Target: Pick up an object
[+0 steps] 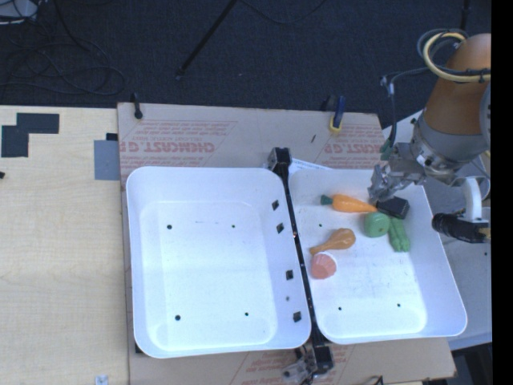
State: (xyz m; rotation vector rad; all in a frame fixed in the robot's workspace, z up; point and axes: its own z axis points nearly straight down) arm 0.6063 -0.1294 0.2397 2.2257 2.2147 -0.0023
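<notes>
Objects all lie in the right bin (pixel 449 311): a carrot (pixel 351 204), a black block (pixel 393 208), a green piece (pixel 377 224) with a second green bit (pixel 399 237) beside it, a drumstick (pixel 337 241) and a pink disc (pixel 323 268). The gripper (pixel 388 185) sits low at the bin's far right corner, with the block just below and right of it, the carrot's thick end just to its left, and the green piece a little nearer the camera. Whether the fingers stand wide or narrow I cannot tell; the metal there is too cluttered to read, and nothing is clearly seen between them.

For a sound pick, I judge the block or the carrot's end the natural target. The things crowd here, so the fingers should come down straddling one item alone, across its narrow width, and close before any lift; a sideways nudge could push the carrot or block into its neighbours.

The arm (pixel 457 95) enters from the right, wrist bent down and leftward, orange band uppermost, cables looping above it.
</notes>
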